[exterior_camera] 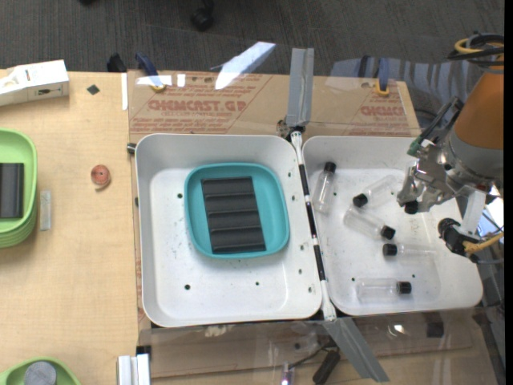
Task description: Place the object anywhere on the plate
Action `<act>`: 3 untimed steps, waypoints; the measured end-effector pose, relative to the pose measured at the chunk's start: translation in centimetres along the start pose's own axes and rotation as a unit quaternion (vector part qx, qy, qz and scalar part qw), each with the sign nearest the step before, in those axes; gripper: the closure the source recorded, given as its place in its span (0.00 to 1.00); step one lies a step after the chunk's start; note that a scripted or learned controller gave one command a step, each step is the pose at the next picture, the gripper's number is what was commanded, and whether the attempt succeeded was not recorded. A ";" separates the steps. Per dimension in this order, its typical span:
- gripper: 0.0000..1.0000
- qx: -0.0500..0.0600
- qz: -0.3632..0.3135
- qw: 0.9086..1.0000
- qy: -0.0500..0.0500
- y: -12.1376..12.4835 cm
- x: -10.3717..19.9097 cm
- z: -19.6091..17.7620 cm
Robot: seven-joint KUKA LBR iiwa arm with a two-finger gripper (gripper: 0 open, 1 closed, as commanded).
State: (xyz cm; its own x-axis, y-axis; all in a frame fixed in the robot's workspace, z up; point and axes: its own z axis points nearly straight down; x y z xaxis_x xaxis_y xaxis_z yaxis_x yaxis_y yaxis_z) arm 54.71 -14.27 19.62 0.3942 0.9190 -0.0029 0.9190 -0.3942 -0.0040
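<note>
Camera view, the bins: Two white bins sit side by side. The left bin (160, 287) holds a teal plate (275, 215) with a dark ridged block (232, 213) on it. The right bin (449, 291) holds the clear tubes.

Camera view, the tubes: Several small clear tubes with black caps lie loose in the right bin. One (323, 184) is by the left wall, one (370, 224) in the middle, one (383, 289) near the front.

Camera view, how a tube will handle: It looks light, hard and smooth. I think it could roll or slip. The best place to pinch looks like across the middle of the clear body.

Camera view, the gripper: The gripper (411, 204) hangs low over the right side of the right bin. A small black thing sits at its tip. I cannot tell if it is a tube cap, or if anything is held.

Camera view, tube and gripper: The middle tube lies just left of the gripper and a little toward the front. The plate is well apart, over in the other bin.
</note>
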 end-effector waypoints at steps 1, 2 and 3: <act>0.00 0.000 0.000 1.000 0.000 0.0 0.0 0.0; 0.00 -0.001 0.030 1.000 0.000 -0.2 -5.4 -5.8; 0.00 0.000 0.047 0.999 0.000 4.1 -5.7 -9.8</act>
State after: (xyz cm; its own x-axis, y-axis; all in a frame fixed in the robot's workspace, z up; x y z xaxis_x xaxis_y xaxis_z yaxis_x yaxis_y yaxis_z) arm 56.31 -21.08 29.39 0.4792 0.8777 -0.0027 0.8777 -0.4792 -0.0029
